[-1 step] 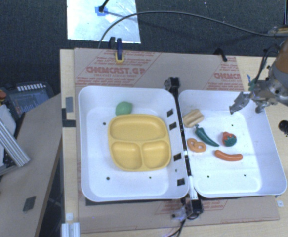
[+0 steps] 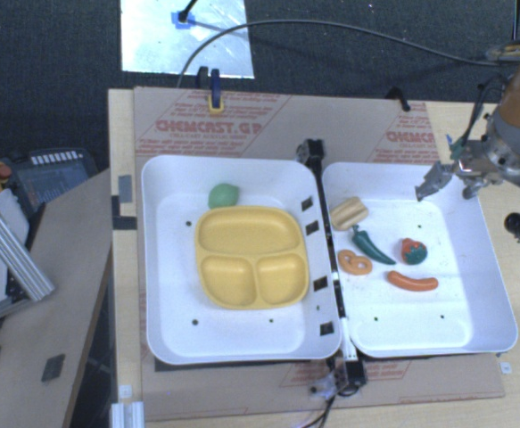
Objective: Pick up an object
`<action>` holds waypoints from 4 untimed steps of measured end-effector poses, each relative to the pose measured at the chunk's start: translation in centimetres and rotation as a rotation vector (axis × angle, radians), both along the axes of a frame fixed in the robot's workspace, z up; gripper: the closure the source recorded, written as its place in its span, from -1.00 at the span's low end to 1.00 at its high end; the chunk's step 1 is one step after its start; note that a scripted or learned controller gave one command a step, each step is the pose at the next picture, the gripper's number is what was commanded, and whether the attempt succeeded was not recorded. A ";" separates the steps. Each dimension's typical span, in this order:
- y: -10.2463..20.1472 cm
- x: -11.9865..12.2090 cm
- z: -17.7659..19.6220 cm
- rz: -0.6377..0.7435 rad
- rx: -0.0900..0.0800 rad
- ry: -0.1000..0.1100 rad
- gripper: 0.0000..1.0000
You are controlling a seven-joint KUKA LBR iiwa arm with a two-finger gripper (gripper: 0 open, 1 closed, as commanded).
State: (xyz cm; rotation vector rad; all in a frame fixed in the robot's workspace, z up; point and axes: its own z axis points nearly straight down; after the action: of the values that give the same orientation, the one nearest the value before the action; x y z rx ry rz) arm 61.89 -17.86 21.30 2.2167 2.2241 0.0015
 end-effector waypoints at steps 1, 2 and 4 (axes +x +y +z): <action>-0.1 -0.5 -6.1 -0.002 0.001 0.004 -1.00; 0.0 0.6 -11.2 0.002 0.000 0.002 -1.00; 0.0 0.8 -11.7 0.004 -0.001 -0.002 1.00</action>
State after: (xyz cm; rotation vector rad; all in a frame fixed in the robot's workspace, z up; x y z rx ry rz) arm 62.66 -17.86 9.57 2.2104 2.2276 0.0024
